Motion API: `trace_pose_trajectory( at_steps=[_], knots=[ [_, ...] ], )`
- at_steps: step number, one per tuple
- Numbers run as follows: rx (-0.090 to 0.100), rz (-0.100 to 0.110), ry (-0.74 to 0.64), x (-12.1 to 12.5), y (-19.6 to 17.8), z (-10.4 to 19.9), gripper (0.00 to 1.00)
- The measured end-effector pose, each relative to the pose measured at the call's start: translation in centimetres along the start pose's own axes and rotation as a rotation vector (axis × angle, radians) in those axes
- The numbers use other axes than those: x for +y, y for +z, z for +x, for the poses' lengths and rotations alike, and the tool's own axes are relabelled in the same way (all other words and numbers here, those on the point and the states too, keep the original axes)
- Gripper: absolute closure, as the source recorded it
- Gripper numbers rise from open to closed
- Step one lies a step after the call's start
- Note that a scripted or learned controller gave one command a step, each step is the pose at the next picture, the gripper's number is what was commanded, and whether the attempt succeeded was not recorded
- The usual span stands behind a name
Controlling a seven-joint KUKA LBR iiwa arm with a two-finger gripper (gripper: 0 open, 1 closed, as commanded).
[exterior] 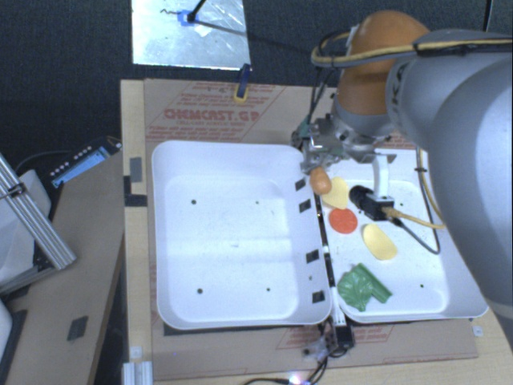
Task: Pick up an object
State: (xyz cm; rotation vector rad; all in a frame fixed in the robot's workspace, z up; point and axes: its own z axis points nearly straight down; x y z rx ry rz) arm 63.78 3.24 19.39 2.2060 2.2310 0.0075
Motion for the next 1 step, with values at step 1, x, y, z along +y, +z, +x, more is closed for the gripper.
trace_pose_trajectory(
  at_steps=[1],
  knots=[
    [0.001, 0.003, 0.005, -1.18, -2.64, 1.92, 1.00]
  ],
)
